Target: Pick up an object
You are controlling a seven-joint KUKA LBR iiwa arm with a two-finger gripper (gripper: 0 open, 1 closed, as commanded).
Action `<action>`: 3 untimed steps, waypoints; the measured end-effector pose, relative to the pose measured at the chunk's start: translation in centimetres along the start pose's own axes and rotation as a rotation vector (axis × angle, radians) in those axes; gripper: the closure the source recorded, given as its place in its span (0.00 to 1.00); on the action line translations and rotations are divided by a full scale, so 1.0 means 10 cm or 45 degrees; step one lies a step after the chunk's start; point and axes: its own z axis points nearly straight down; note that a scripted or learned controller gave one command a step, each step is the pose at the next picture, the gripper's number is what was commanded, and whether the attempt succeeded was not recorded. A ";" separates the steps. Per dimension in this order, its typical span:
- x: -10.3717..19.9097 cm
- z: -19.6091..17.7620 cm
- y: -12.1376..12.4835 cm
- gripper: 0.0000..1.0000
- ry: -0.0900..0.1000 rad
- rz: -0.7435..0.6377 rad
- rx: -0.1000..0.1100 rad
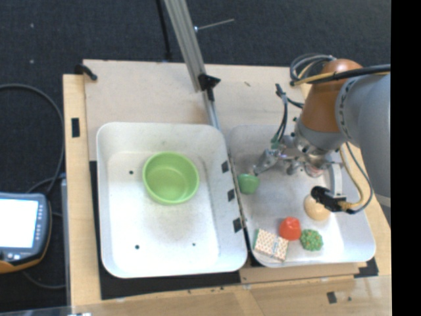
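Bench (145, 91) first, pale wood, carrying two shallow white bins side by side. Taking the right bin (358, 245) as my landmark: the left bin (118, 249) sits against its left wall, with a light green bowl (171, 176) resting upright in its middle. A slanted metal post (187, 38) rises from the bench just behind the seam between the two bins.

Over the back half of the right bin hangs the arm (358, 110), grey with its orange band, reaching down toward the bin floor. The end effector (289, 160) is low over the middle of that bin; from where I stand I cannot tell how its fingers are set, and I see nothing held in it.

Candidates all lie in the right bin: a small green cup-like piece (248, 183) against the left wall, a patterned block (271, 245) at the front-left corner, a red object (290, 228) and a green leafy lump (312, 240) along the front, and a pale yellow object (316, 208) just behind those.

My read is that this is the approach step, nothing yet grasped. Next it needs to settle on one item, perhaps the green piece nearest it, centre over it, descend and close.
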 end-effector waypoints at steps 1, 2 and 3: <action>-0.01 0.08 0.00 0.00 -0.001 0.001 -0.006; -0.02 -0.03 0.01 1.00 0.000 0.007 -0.010; -0.04 -0.47 0.05 1.00 0.001 0.003 -0.014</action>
